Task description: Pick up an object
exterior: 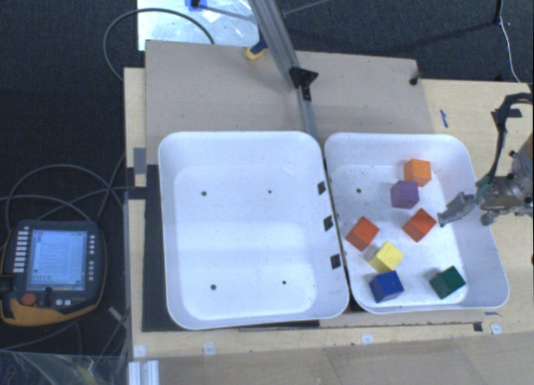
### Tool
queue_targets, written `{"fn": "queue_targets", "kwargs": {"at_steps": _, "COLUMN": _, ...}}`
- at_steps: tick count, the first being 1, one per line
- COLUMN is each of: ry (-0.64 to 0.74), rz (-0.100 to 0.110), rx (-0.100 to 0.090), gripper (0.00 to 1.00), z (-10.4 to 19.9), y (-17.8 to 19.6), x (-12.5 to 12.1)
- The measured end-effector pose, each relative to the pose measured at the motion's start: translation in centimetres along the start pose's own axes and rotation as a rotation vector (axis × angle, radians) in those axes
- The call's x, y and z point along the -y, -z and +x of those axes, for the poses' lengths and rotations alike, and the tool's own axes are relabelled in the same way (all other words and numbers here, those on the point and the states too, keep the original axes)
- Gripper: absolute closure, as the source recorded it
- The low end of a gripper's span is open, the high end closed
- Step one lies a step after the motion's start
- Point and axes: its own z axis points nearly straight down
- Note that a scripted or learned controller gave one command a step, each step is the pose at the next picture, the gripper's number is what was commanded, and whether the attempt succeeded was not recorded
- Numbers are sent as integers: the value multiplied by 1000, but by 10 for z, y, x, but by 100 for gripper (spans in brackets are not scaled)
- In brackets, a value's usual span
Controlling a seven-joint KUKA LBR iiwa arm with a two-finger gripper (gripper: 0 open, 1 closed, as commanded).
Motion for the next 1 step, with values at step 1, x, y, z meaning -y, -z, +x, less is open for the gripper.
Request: {"fn": "queue_targets", "kwargs": {"at_steps": 1, "ry": 1, "rz": -1, "rx": 0, "gripper": 0, "z": -4, "y": -53, "x": -10}}
